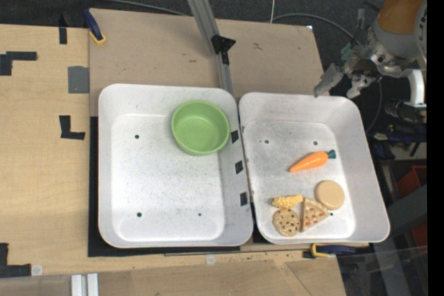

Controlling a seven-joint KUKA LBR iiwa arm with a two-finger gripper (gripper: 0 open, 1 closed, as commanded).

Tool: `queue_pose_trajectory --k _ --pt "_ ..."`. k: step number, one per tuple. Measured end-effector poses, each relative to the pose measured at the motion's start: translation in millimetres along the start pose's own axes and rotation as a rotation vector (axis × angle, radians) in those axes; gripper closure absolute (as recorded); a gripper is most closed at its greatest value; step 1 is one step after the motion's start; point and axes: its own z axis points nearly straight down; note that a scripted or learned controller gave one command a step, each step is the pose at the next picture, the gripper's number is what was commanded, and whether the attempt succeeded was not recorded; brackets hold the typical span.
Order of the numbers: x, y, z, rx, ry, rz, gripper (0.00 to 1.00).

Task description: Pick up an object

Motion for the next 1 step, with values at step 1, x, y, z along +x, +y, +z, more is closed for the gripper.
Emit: queue_pose_trajectory --k 1 --pt "-7.3 -5.3 50.2 -0.001 -0.001 0.001 0.00"
